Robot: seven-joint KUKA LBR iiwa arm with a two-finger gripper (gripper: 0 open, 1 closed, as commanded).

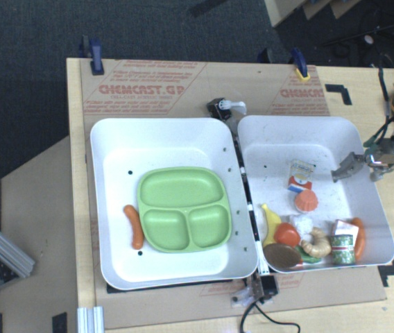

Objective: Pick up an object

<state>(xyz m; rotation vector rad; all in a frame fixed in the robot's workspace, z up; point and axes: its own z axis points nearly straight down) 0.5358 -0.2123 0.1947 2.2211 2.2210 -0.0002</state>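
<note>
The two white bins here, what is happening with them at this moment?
A robot arm reaches in from the right, and its end effector hangs over the right bin, near its right wall. It holds nothing visible yet. The small toy foods, such as a tomato and a banana, lie in a pile at that bin's near end. The left bin holds a green divided tray with a sausage beside it.

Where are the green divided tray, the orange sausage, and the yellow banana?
green divided tray point(183, 186), camera view, floor of its large top compartment
orange sausage point(134, 226), camera view, middle of its length
yellow banana point(272, 220), camera view, its upper visible curve
</note>
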